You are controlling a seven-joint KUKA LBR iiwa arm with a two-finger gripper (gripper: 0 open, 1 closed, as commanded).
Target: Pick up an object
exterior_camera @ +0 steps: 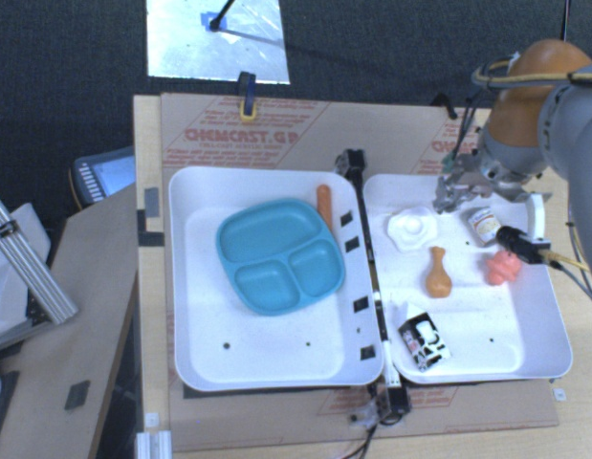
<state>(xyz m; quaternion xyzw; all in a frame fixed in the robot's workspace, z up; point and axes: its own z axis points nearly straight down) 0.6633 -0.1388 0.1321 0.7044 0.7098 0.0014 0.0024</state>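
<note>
Right bin (539, 352): white fried-egg toy (411, 229) near the back left; tan gourd-shaped piece (438, 273) just in front of it; small labelled jar (484, 225) and pink lump (503, 268) to the right; black-and-white printed packet (425, 340) at the front, print unreadable. Gripper (452, 199) hangs above the back edge beside the egg, nothing seen between its fingers; whether they are apart or together cannot be told. Left bin (195, 352): blue divided plate (279, 254), orange sausage (324, 205). Surface: cardboard sheet (276, 127) printed "CHEMCAST".

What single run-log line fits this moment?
arm: over right bin | gripper: above fried egg | held: nothing seen
</note>
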